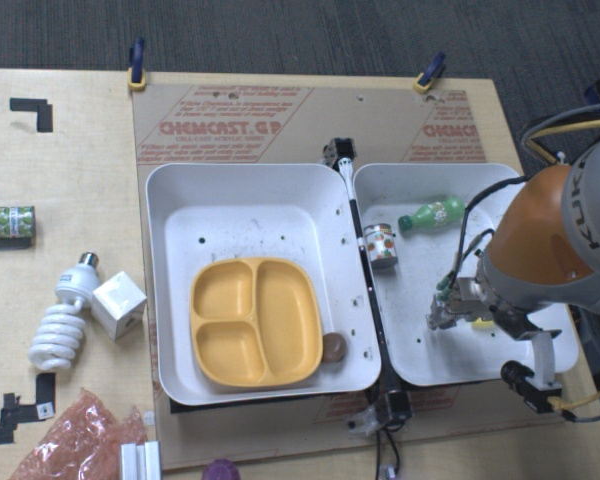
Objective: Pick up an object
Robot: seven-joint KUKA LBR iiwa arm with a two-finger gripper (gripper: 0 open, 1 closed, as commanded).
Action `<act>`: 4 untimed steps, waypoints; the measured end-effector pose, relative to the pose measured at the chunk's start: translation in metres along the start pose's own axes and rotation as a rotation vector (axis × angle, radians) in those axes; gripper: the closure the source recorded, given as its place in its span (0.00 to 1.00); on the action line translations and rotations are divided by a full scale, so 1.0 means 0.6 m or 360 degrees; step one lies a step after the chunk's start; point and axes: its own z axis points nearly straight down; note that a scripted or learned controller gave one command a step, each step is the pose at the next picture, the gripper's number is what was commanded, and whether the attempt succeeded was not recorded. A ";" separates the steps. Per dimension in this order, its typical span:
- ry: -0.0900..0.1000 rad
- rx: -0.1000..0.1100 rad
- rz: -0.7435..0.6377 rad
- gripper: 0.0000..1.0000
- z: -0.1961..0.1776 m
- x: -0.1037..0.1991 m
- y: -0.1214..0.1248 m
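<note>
Up-left of gripper [446, 308], green bottle [431, 214], well apart

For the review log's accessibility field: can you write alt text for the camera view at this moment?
The arm's gripper hangs low in the right bin, apart from a green bottle and a small can near that bin's far left. The left bin holds a yellow divided plate with a small brown disc beside it.
</note>
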 end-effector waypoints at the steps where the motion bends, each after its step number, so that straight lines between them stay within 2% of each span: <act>1: 0.0000 0.0005 -0.0011 1.00 -0.009 0.015 0.132; 2: -0.0001 0.0004 -0.0009 1.00 -0.040 -0.086 0.168; 3: -0.0001 0.0005 -0.0009 0.00 -0.040 -0.086 0.168; 4: 0.0001 0.0006 -0.0010 0.00 0.017 -0.018 0.102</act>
